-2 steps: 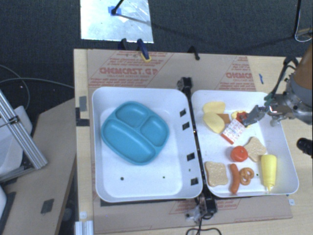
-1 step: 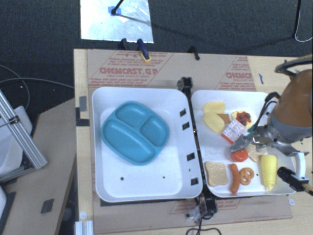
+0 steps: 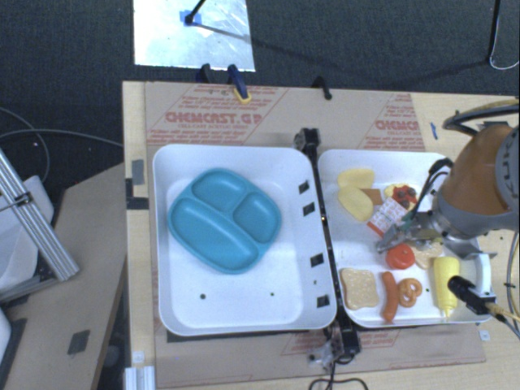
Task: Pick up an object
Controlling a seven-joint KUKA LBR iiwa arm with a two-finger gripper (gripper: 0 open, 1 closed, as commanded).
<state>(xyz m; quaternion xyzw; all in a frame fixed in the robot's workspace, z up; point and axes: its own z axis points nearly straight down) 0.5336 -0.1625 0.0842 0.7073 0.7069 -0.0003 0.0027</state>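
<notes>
The scene is bright and evenly lit from above, and the two shallow white plastic bins are almost overexposed, so their walls lose detail, while the dark grey carpet floor around the bench stays dim and grainy. A strong glare lies on the shiny silver square sheet at the top, and only soft, short shadows fall beside the blue divided plastic tray. The picture is a little soft overall, and the small food items are somewhat blurred.

the grey arm comes in from the right. its gripper points down and left, hanging low.
</notes>
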